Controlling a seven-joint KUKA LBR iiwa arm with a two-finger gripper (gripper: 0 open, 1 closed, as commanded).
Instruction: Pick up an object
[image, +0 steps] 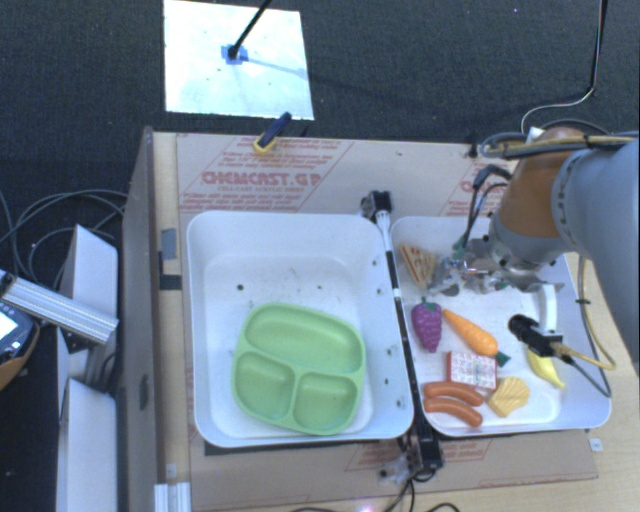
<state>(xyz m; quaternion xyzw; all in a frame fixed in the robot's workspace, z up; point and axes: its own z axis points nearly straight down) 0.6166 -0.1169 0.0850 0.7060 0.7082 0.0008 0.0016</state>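
Note:
The right bin (580, 400) holds several toy foods. A tan sandwich wedge (417, 263) lies at its far left, with purple grapes (427, 325) below it. An orange carrot (470, 332) lies at a slant in the middle. Near the front are a cracker (472, 368), two sausages (452, 398) and a yellow cheese piece (509, 396). A banana (546, 366) rests at the right. My gripper (452, 277) hangs low over the bin's far part, just right of the sandwich wedge and above the grapes and carrot. Nothing visibly sits in it.
The left bin (215, 300) bears a green divided plate (298, 368). A black clip and rail (392, 270) run between the bins. Cables (580, 352) trail over the right bin's right side. A yellow-tipped tool (270, 133) lies on the cardboard behind.

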